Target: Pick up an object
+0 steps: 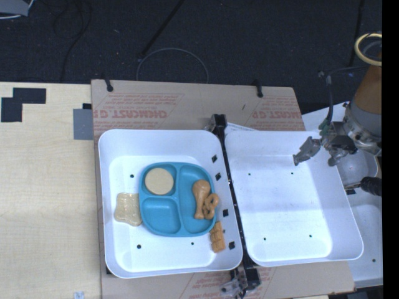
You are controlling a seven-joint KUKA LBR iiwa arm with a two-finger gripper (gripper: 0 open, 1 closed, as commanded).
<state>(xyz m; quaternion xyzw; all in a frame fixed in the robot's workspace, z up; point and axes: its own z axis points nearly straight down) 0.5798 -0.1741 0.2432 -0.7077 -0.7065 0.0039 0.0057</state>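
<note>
While gripper hovers right, pretzel far left.

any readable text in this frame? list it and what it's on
"OHCMOZT GP": red print on the cardboard sheet behind the left bin, upside down and faint, so the letters are a best guess.
Same red print, right of it behind the right bin: too blurred to read.
Red print on the cardboard's front edge: too small to read.
Blue plate, food, gripper: no text.
</note>
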